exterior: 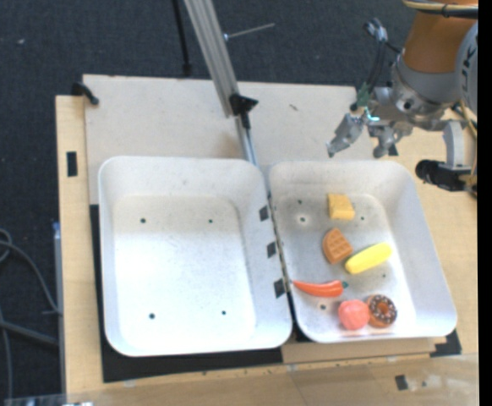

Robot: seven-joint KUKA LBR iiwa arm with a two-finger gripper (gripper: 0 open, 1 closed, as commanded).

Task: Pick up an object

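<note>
Hovering hand (pixel 363 139) looks open, holding nothing; we'd grip the light, stiff toy corn cob (pixel 369 258) across its middle.

Left bin: the shallow white plastic left bin (pixel 128 227) sits beside the shallow white plastic right bin (pixel 415 227), edges touching.
Right bin contents: yellow cheese block (pixel 341 206) at back; brown waffle (pixel 336 246) and yellow corn cob (pixel 369 258) mid; orange carrot (pixel 318 288), pink ball (pixel 354 315), chocolate doughnut (pixel 382 310) in front.
Gripper: the grey two-finger gripper (pixel 363 139) hangs behind the right bin.
</note>
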